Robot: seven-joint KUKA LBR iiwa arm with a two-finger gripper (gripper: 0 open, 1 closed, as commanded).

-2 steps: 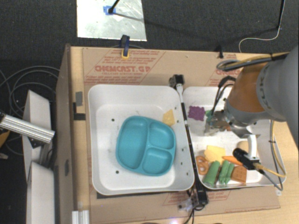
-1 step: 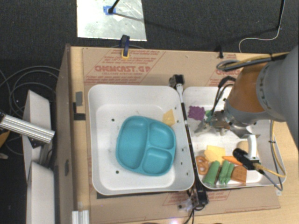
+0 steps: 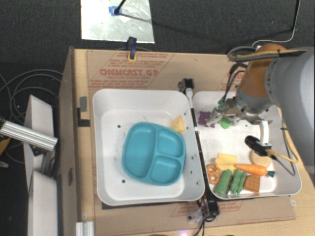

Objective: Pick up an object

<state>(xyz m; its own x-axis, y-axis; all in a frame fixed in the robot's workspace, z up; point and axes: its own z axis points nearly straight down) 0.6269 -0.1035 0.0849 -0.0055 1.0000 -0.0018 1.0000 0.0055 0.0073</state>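
Desk (image 3: pixel 123 65): brown, bearing two white bins
Left bin (image 3: pixel 110 107): blue tray (image 3: pixel 153 152)
Right bin (image 3: pixel 290 181): carrot (image 3: pixel 251 169)
End effector (image 3: pixel 224 113): over right bin's far end, grip cannot be told

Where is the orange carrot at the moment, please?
The carrot lies in the right bin, near its front edge, just above the green pieces and the brown cracker.

Brown bench (image 3: pixel 128 68), two white bins (image 3: pixel 110 146)
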